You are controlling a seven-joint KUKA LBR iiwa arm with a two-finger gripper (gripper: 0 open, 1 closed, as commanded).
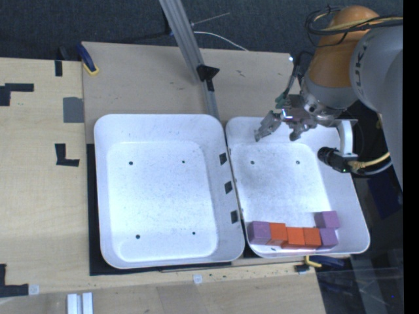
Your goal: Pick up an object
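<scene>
Hovering over the right bin's far edge, the claw hangs spread and empty; blocks, purple and orange, crowd the near wall; probably light, stiff foam, best pinched across the far-right purple one's flat sides.

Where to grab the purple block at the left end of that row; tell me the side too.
Take the purple block from above, fingers on its near and far faces. Its right side touches an orange block, and the right bin wall curves up just beyond, so closing left-to-right looks blocked.
</scene>
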